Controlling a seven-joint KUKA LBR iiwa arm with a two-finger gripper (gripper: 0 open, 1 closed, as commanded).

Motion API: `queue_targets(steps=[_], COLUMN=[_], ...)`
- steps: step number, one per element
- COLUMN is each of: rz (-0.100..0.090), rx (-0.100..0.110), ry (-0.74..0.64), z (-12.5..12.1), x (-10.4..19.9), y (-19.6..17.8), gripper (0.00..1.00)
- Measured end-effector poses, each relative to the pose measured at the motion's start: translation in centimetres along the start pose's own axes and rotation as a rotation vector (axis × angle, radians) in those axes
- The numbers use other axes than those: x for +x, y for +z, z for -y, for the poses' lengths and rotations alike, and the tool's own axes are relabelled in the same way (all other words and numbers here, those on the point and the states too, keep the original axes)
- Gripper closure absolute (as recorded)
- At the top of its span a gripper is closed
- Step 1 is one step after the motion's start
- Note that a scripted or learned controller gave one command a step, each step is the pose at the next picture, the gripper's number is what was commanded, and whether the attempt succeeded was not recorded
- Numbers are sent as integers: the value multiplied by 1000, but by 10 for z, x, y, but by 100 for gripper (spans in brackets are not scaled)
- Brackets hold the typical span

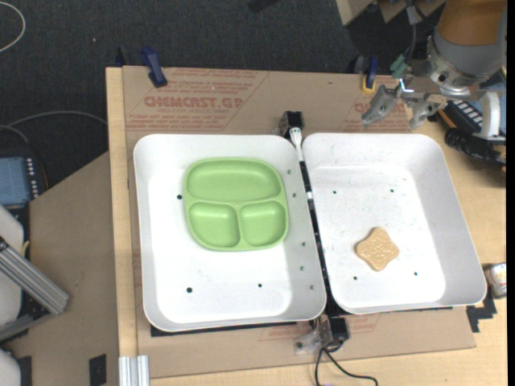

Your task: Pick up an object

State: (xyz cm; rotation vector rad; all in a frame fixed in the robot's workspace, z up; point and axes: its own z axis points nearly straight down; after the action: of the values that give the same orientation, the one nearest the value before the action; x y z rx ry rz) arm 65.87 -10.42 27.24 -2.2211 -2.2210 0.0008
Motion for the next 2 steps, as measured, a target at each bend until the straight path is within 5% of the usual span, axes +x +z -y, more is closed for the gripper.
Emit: queue_targets(steps=[1, 2], rz=[-4, -2], rx=[9, -17], ry=[-2, -5], z=[119, 170], x=[46, 83], y=[3, -128], gripper=[0, 0])
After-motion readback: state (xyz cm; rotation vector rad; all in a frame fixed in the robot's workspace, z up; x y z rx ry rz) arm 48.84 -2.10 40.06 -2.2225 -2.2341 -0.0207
